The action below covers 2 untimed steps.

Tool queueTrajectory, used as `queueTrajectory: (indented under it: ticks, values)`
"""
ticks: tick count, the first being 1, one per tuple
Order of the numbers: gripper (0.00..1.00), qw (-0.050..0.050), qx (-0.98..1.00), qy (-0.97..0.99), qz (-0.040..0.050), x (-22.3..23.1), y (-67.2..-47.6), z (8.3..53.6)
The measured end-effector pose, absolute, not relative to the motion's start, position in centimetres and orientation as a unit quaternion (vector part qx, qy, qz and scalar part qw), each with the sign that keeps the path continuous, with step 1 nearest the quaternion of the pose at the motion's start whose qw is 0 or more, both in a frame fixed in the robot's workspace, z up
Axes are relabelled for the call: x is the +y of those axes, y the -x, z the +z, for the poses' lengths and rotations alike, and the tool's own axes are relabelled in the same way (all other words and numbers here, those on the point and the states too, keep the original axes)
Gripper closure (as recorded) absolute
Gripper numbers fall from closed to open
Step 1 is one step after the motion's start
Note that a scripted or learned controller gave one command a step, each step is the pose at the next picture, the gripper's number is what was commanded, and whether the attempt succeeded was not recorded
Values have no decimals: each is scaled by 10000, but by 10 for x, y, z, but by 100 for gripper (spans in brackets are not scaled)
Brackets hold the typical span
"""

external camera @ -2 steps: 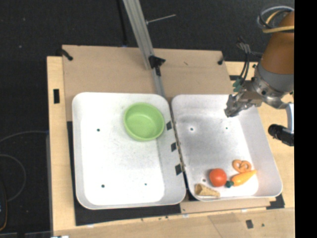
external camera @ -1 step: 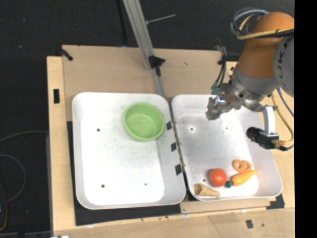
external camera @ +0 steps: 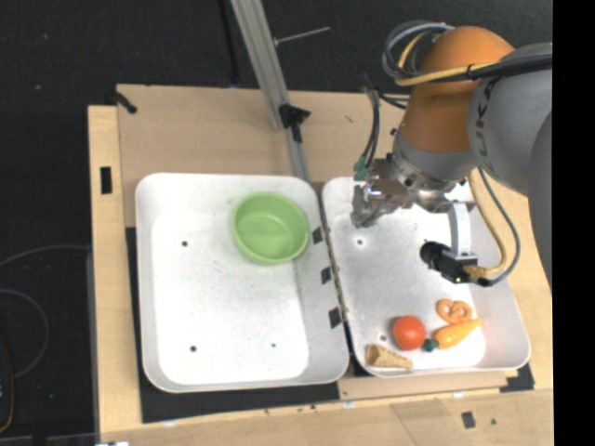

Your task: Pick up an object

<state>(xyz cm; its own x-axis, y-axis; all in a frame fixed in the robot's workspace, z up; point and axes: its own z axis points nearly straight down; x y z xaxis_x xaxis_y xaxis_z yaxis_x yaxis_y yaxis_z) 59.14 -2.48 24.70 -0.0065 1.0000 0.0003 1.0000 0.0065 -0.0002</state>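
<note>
Bench (external camera: pixel 209 128): light wooden board on a dark floor, bearing two shallow white bins side by side
Arm (external camera: pixel 483 91): grey, with an orange band above the wrist, reaching in from the right of the camera view and hanging over the far end of the right bin; cables loop round it
Left bin (external camera: pixel 186 342): white and shallow, with a green bowl in its far right part
Right bin (external camera: pixel 390 268): white and shallow, with small things gathered at its near end
Slanted rail (external camera: pixel 265 63): grey metal bar running from the top of the view down to the gap between the bins
Green bowl (external camera: pixel 271 228): round, upright, near the left bin's inner wall
Gripper (external camera: pixel 364 208): low over the far left corner of the right bin, well apart from the small things; whether it is open or closed cannot be told
Carrot (external camera: pixel 456 334): orange, lying near the near right corner of the right bin
Tomato (external camera: pixel 408 332): red, round, just left of the carrot
Pretzel (external camera: pixel 454 311): orange-brown, just beyond the carrot
Wedge (external camera: pixel 389 358): tan piece against the near wall, beside the tomato
</note>
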Motion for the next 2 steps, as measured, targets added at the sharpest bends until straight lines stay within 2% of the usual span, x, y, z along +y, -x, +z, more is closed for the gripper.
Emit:
queueTrajectory:
  ticks: [2]
  values:
    - [100,3,-7083,7059,-2,65,-602,256]
